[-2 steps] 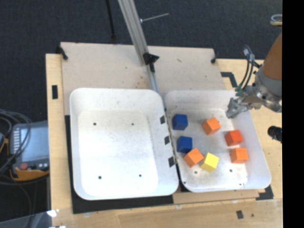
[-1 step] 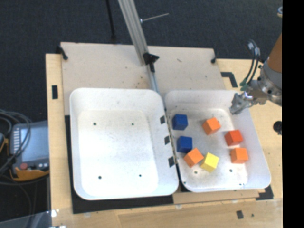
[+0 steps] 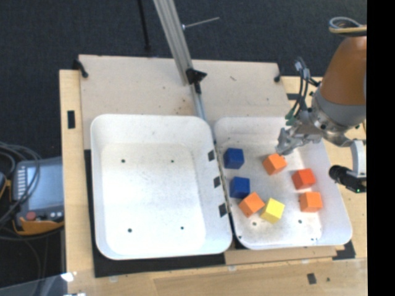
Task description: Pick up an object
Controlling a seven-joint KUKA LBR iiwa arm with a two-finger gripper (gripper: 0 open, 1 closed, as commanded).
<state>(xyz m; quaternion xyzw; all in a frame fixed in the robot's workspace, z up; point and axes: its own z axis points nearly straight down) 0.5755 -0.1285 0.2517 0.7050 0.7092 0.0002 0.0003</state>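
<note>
Dark carpet is seen all around a pale wooden surface [image 3: 71,165]. Two shallow white bins are set side by side on it. The left bin [image 3: 154,187] has small dark dots on its floor. The right bin [image 3: 333,227] has blocks spread over its floor.

Two blue blocks are seen near the right bin's left wall, one [image 3: 233,158] above the other [image 3: 240,187]. An orange block [image 3: 251,203] is placed just below the lower blue one, and a yellow block [image 3: 273,210] is touching it on the right. A red-orange block [image 3: 303,179] and another orange block [image 3: 310,201] are found near the right side, one above the other.

The grey and orange arm [image 3: 345,79] is reached in from the right. Its hand [image 3: 289,142] is held low over the top part of the right bin. One more orange block [image 3: 274,163] is seen just below the hand. It cannot be told if the hand is open or closed. No block is seen held in it.

A silver pole [image 3: 176,36] is leaned across the top. A small screen [image 3: 34,187] is seen at the left.
</note>
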